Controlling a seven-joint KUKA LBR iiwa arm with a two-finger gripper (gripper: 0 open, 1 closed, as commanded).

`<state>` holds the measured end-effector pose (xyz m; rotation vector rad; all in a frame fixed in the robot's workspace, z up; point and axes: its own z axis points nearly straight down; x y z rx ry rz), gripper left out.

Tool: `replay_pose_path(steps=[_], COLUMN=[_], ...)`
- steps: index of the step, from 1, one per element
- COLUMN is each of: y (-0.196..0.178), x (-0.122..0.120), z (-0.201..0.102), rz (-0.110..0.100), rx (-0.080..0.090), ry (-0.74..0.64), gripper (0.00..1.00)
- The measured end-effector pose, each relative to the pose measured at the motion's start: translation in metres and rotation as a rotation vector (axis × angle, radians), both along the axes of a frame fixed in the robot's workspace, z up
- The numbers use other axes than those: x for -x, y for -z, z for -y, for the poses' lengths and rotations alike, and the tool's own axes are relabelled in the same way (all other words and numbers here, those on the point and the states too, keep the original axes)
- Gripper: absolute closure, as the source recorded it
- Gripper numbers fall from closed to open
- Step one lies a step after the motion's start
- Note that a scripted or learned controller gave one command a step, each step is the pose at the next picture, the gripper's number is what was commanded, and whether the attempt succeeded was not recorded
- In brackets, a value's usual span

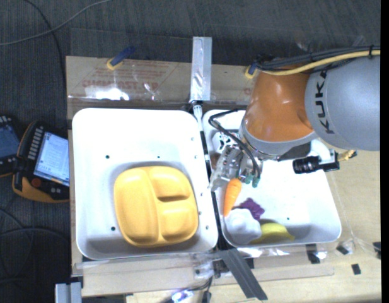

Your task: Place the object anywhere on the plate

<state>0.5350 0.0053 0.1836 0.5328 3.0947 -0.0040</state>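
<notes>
You see hand (235,169) in right bin (320,197); carrot (231,195) just below it, touching fingertips; grip state: cannot tell. Plate (156,204) in left bin (99,137).

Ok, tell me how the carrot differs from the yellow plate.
The carrot is orange, slim and tapered; the yellow plate is broad, flat and split into compartments. The carrot lies in the right bin just under the gripper, beside purple, white and yellow items; the plate sits alone in the left bin. Both look like smooth plastic.
</notes>
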Motion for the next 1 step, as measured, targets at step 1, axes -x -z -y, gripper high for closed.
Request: replay_pose_path(steps=[1], y=[-0.0559], x=[0.0064], z=[-0.0038], rz=[0.001], rx=[-0.005], ry=[0.067], gripper=[1.00])
